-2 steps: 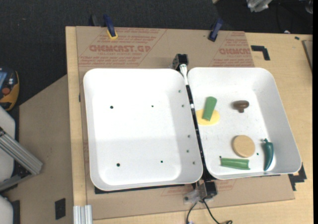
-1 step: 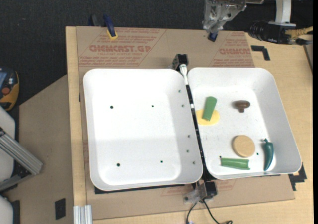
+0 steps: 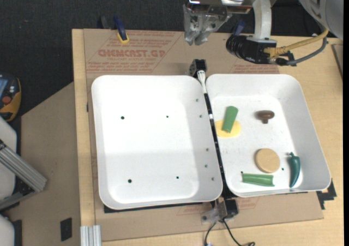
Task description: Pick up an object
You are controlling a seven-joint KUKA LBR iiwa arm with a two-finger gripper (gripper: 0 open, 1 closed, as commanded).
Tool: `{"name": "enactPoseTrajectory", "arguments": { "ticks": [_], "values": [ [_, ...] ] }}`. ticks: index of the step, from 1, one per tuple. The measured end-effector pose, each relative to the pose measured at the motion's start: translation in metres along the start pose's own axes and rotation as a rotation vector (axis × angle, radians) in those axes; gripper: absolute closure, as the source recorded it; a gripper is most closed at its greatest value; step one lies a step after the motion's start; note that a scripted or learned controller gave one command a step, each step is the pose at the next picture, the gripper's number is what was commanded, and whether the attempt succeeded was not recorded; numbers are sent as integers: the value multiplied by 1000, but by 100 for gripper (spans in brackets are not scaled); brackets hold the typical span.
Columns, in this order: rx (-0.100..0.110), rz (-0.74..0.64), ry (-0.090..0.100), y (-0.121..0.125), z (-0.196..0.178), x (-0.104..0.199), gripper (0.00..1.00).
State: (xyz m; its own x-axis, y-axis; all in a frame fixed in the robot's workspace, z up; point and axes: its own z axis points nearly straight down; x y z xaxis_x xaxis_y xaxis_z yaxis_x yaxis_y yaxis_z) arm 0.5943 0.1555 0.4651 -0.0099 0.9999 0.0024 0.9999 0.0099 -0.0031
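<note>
My gripper (image 3: 197, 31) hangs high above the back edge of the bench, over the gap between the two bins, with nothing between its fingers. In the right bin (image 3: 305, 130) lie a green cylinder (image 3: 230, 117) resting on a yellow disc (image 3: 226, 128), a small brown mushroom-shaped piece (image 3: 265, 115), a round tan disc (image 3: 267, 160), a flat green bar (image 3: 257, 179) and a dark green pepper (image 3: 294, 168). All of them sit well in front of and below the gripper.
The left bin (image 3: 109, 147) is beside the right one, joined by a black hinge strip (image 3: 210, 125). A blue and yellow clamp (image 3: 120, 29) holds the cardboard base at the back left. A black cable unit (image 3: 252, 48) hangs beside the wrist.
</note>
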Motion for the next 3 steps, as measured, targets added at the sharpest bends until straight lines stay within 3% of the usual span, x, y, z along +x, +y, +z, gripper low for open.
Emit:
{"name": "enactPoseTrajectory", "arguments": {
  "ticks": [1, 2, 3],
  "values": [
    [-4, 9, -1, 2, -11, -5, 100],
    [-8, 4, 1, -4, -40, 45, 100],
    [-9, 6, 1, -18, -72, 71, 100]
  ]
}}
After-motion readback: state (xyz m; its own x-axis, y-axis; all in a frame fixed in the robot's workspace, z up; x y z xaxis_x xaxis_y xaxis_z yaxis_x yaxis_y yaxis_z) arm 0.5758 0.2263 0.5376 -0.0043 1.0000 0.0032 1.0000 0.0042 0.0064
